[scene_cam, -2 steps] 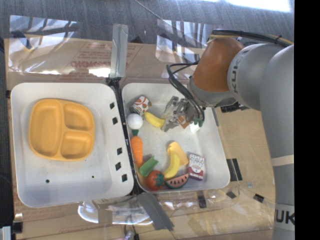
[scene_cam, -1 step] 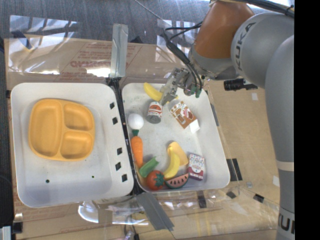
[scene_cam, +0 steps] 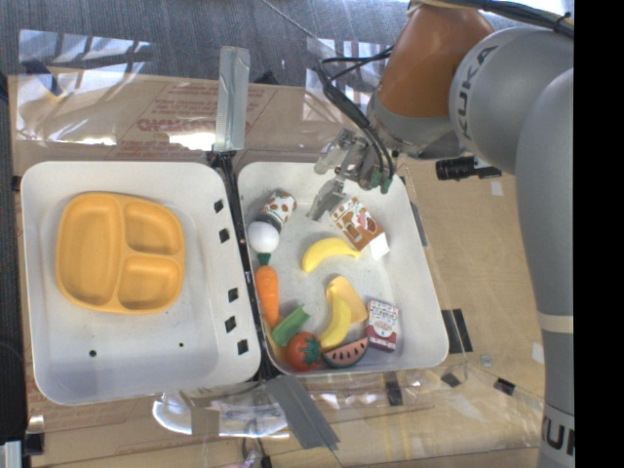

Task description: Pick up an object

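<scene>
Hovering over the right bin (scene_cam: 414,261) of toy food, banana (scene_cam: 328,253), carrot (scene_cam: 267,294), egg (scene_cam: 262,236), end effector (scene_cam: 336,188) with fingers spread, holding nothing, yellow tray (scene_cam: 119,253) in left bin (scene_cam: 39,261).

Toy food lies loose in right bin (scene_cam: 414,291): banana (scene_cam: 329,253) near centre, carrot (scene_cam: 267,293) along left wall, tomato (scene_cam: 303,351) + watermelon slice (scene_cam: 345,351) at front edge, egg (scene_cam: 262,236) upper left.

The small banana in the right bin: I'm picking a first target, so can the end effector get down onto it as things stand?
Probably yes. The banana lies bare on the bin floor with nothing on top, and the end effector hangs just above and behind it. The snack packet sits close beside it and may crowd one finger.
</scene>
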Robot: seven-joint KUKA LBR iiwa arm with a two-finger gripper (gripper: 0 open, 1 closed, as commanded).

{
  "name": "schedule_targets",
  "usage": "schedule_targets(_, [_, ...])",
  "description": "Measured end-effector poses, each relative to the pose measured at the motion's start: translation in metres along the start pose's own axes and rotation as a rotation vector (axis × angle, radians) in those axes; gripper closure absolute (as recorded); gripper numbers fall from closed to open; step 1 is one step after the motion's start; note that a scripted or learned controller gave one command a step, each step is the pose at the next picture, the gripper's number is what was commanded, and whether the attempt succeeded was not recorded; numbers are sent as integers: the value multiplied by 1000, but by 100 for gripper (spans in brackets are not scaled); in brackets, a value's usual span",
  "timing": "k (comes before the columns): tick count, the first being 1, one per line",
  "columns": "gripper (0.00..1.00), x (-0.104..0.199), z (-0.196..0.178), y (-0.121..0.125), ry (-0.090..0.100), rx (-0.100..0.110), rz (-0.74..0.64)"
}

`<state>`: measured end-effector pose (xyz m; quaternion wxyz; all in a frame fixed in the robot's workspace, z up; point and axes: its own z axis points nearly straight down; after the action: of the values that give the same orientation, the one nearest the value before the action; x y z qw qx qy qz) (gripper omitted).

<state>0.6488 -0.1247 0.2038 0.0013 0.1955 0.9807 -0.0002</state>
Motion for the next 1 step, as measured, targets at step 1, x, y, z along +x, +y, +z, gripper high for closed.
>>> schedule_targets(1, [0, -20, 79, -86, -5, 0, 117])
